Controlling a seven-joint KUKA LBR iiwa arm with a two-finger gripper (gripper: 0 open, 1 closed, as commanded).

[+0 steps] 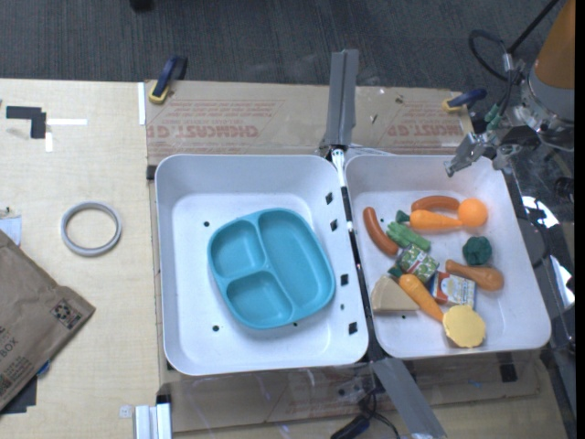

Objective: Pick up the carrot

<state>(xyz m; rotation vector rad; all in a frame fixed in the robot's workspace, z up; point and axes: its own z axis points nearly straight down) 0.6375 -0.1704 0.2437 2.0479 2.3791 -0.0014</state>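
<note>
The carrot is a slim orange piece lying diagonally in the right bin, near its front, between a tan cheese wedge and a yellow disc. My gripper hangs at the bin's far right corner, well behind the carrot and apart from every item. Nothing shows in its grasp.
The right bin also holds a red sausage, a curved orange piece with a round end, a dark green lump, an orange-brown piece and small packets. A blue divided tray sits in the left bin. A tape ring lies on the bench.
</note>
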